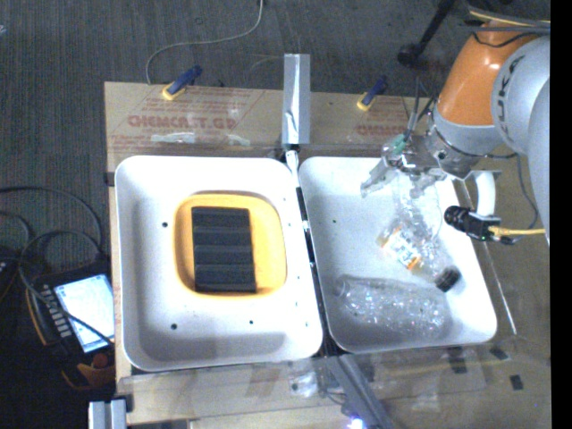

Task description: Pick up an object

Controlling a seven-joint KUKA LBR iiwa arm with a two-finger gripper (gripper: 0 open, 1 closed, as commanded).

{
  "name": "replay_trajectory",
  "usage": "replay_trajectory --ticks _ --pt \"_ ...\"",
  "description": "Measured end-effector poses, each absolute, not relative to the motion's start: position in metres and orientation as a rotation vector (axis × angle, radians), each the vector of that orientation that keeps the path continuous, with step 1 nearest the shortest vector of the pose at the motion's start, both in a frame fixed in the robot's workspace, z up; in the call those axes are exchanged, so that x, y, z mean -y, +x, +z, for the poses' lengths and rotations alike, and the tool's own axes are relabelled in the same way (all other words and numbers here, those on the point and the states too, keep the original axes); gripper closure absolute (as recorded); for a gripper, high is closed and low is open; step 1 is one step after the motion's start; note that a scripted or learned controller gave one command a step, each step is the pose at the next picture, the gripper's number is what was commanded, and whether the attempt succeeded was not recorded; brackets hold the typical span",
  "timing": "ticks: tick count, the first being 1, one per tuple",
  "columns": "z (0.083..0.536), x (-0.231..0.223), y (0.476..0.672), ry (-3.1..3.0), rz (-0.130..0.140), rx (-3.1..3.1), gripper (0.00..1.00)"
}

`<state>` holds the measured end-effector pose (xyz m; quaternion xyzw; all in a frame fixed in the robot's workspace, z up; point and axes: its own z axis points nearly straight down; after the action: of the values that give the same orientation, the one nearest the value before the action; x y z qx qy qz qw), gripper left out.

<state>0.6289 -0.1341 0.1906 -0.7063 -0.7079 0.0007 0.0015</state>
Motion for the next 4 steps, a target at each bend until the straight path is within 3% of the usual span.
replay_trajectory --ticks 1,2,3,4 --pt "0.092 0.189 0.618 -2.041 -0.001 2.393 0.0" --pt "0.092 0.193 0.574 -1.873 -0.007 2.539 0.0" --pt "0.096 0.18 0.524 -1.695 -0.045 2.687 0.0" --pt "0.095 0.211 0.549 -2.074 -0.008 2.365 0.0"
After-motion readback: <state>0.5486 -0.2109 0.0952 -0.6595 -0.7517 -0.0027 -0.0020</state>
